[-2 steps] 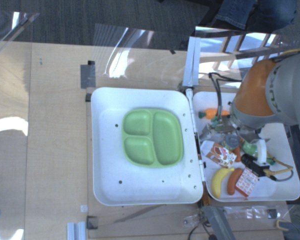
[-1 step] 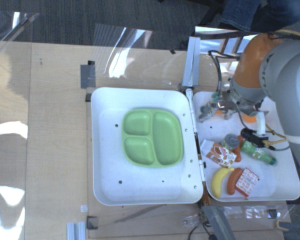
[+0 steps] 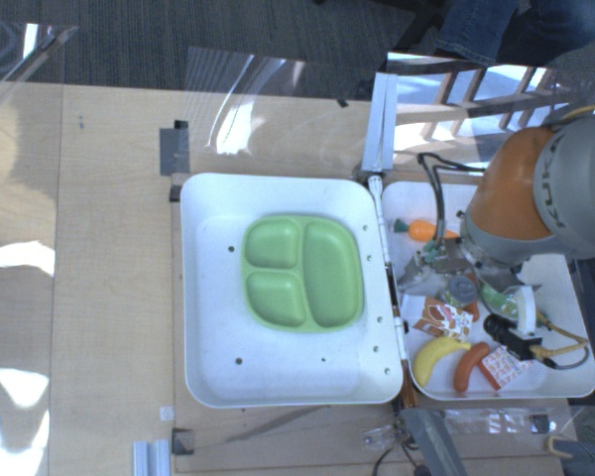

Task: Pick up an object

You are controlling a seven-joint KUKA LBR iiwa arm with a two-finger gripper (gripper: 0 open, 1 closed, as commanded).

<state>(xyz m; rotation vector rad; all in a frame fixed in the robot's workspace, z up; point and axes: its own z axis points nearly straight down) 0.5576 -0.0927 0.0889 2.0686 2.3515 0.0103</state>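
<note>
My gripper [image 3: 448,278] reaches down into the right bin [image 3: 575,385], below the arm's orange band [image 3: 511,196]. It hangs just above a red and white packet [image 3: 442,316]. A yellow banana [image 3: 434,355] and a reddish sausage [image 3: 468,366] lie near the bin's front edge. Beside them sits another red and white packet [image 3: 499,367]. An orange carrot [image 3: 417,229] rests at the bin's back left, and a green item [image 3: 498,295] shows partly under the wrist. I see nothing held.
The left bin [image 3: 218,365] holds a green divided plate [image 3: 304,272]. A black cable [image 3: 521,345] loops from the wrist over the right bin's front right. A metal bracket [image 3: 380,127] stands behind the gap between the bins.
</note>
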